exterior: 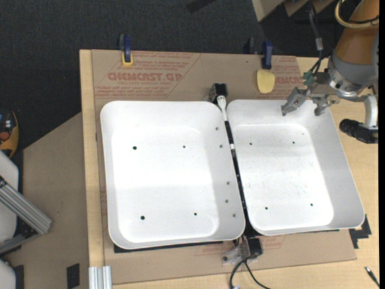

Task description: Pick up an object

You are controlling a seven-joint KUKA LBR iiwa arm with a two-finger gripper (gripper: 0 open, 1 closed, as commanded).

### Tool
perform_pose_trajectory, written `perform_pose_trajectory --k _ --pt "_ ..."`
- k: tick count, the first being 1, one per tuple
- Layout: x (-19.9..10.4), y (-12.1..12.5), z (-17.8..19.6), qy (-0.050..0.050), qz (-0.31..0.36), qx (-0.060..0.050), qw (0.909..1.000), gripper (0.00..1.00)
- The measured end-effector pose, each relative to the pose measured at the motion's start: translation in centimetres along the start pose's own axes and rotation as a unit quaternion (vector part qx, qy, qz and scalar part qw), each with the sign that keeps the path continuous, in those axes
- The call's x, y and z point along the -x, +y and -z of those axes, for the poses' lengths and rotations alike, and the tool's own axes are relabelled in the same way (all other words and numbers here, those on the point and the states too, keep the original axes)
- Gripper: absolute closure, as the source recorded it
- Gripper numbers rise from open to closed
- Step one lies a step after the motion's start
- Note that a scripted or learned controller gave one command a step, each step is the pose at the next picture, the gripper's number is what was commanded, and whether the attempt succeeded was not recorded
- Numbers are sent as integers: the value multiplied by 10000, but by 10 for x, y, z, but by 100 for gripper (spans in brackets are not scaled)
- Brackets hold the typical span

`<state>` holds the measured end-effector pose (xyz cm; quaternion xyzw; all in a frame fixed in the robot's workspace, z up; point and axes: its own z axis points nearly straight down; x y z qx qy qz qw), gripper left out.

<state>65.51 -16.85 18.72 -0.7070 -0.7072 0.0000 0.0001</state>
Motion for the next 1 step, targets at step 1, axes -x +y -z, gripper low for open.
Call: perform_pose_trajectory --k 1 --pt "0 1 11 -6 4 19 10000 100"
